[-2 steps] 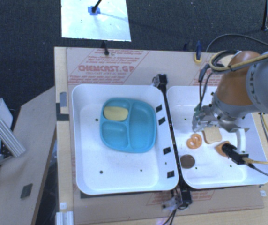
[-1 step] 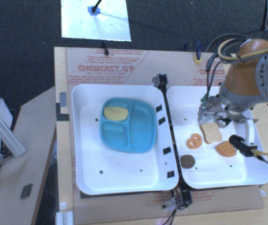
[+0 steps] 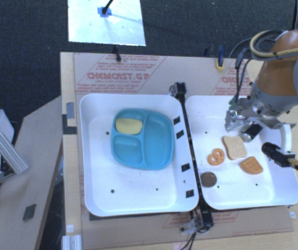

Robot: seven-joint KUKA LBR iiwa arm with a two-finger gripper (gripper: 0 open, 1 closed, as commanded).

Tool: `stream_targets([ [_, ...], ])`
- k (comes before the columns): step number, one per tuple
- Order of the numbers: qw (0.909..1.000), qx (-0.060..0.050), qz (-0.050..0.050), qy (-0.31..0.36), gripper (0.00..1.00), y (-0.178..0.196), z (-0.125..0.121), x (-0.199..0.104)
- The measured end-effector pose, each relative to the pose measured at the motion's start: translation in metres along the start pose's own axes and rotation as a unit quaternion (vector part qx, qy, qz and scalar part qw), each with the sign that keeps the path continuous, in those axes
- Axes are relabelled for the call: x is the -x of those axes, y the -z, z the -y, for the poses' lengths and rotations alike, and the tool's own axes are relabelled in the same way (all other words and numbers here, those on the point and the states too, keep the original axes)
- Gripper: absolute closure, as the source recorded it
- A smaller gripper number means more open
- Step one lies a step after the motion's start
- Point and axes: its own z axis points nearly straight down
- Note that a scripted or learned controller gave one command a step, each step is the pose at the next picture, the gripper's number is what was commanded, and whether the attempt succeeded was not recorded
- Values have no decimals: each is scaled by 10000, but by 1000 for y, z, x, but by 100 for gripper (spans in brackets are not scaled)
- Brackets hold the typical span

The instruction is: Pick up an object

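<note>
Four food pieces lie at the frame's lower right: toast slice [image 3: 235,147], pretzel [image 3: 216,157], waffle [image 3: 251,165], brown disc [image 3: 208,179]. Just above the toast hangs the gripper [image 3: 236,120], nothing visibly in it; its state I cannot tell.

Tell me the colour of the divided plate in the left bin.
The divided plate is light blue, clear in the camera view.

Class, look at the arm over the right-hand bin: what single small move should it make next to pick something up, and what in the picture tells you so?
Probably a short descent toward the slice of toast. The gripper hangs just above and behind it in the right bin, with nothing visible between its fingers. The toast is the nearest item; the pretzel lies close beside it.
</note>
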Motion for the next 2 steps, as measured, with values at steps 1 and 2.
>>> stream_targets([
  [1,10000,4,-1,3,100,46,0,-8],
  [2,10000,-6,-8,26,100,35,-6,-68],
])
